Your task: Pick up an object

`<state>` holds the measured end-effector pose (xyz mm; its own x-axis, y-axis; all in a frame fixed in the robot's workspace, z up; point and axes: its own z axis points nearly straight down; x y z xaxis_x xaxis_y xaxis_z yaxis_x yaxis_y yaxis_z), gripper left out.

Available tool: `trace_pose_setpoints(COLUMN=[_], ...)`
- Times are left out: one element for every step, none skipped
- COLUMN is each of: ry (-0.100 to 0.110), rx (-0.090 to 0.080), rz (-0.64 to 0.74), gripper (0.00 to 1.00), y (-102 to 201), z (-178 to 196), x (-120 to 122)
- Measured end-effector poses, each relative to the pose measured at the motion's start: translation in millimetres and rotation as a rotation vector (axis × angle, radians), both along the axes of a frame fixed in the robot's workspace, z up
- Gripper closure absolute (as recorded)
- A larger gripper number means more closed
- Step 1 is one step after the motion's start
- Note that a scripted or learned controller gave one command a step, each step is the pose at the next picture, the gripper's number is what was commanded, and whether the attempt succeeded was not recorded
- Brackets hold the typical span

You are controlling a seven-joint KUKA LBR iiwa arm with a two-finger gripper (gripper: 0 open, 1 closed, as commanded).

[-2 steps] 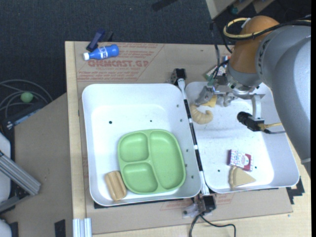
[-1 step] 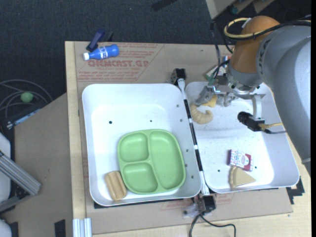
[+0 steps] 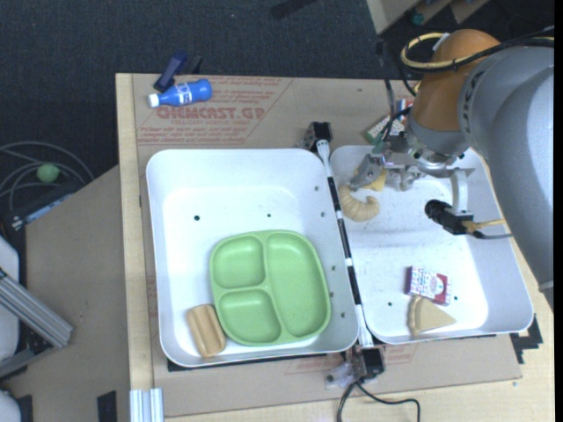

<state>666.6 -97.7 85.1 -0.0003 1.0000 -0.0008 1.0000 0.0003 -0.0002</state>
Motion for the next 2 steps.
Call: trace_pose_setpoints(ry=[0.001, 0.001], rx=[0.000, 0.000], rz=[0.000, 0.000], gripper=[0.00, 0.00], y=[5.6, 5.8], z=[0.1, 0.1], x=[0.0, 0.0])
